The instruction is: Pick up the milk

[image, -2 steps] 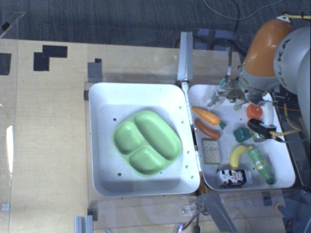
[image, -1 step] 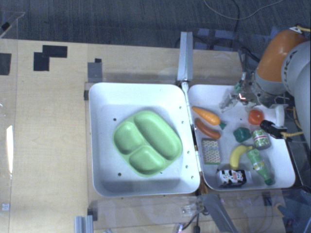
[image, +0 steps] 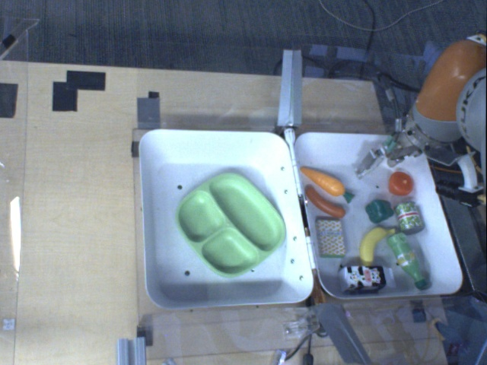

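A wooden desk seen from above holds two shallow white bins side by side. The left white bin contains a pale green plastic plate with three compartments. The right white bin holds a scatter of toy groceries.

The milk, a small black-and-white cow-patterned carton, lies on its side near the front edge of the right bin, just in front of a yellow toy banana and close to a green plastic bottle. Further back sit an orange toy carrot, a brown-red toy sausage, a speckled rectangular sponge-like pad, a red toy tomato, a dark green toy pepper and a small labelled can.

The grey arm with an orange band reaches in from the right. Its metal end effector hovers over the back of the right bin, well apart from the milk; whether it is spread or pressed together cannot be told, and nothing is visibly held.

The carton is probably light, fairly stiff, with smooth faces that may slip. Pinching across its two narrower sides, at mid-length, looks safest, approaching from above and clear of the banana.
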Tool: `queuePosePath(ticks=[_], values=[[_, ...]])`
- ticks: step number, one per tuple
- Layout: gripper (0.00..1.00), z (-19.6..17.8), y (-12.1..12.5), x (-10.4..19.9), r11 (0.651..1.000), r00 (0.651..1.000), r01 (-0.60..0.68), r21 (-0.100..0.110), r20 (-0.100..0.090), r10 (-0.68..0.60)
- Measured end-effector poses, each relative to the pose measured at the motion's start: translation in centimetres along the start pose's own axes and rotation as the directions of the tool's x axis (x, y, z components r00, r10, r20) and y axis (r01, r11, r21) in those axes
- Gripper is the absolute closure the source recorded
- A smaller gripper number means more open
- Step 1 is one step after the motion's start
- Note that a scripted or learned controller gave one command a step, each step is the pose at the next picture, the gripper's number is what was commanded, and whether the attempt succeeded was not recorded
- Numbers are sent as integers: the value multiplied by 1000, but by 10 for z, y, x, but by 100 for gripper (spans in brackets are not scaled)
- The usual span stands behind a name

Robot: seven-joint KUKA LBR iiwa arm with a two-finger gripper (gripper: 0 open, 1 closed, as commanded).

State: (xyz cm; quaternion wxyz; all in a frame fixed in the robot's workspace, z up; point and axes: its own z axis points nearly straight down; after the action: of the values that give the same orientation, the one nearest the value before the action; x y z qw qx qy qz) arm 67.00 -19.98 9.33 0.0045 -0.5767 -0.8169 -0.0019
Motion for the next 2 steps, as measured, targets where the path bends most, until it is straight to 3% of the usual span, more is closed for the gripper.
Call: queuePosePath(ticks=[2], values=[[0,3,-2,-2,997,997,83,7,0,-83]])
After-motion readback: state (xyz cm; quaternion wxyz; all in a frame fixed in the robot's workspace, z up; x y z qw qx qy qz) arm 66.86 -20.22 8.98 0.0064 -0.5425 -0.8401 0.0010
